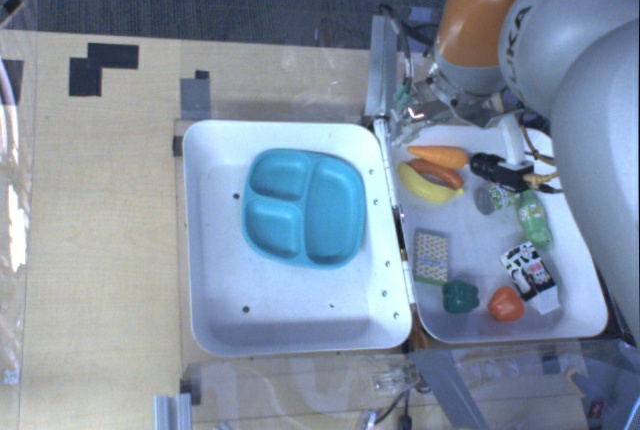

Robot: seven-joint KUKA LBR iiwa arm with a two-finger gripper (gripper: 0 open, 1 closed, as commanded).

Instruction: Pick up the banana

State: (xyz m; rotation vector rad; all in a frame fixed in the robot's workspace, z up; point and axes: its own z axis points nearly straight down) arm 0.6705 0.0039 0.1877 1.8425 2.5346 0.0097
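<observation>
The yellow banana [424, 186] lies in the right bin [580, 313], close to its left wall at the far end. An orange carrot [438, 156] and a reddish-brown sausage-like piece [443, 176] lie against the banana's far side. The gripper [407, 114] hangs over the bin's far left corner, a little beyond the carrot and apart from the banana. Nothing shows in its grasp. The grey arm with its orange band fills the upper right.
Also in the right bin are a checkered pad [432, 257], a dark green lump [460, 296], a red fruit [506, 304], a cow-patterned carton [528, 270], a green bottle [533, 222] and a grey can [487, 200]. The left bin [215, 318] holds a blue divided plate [305, 206].
</observation>
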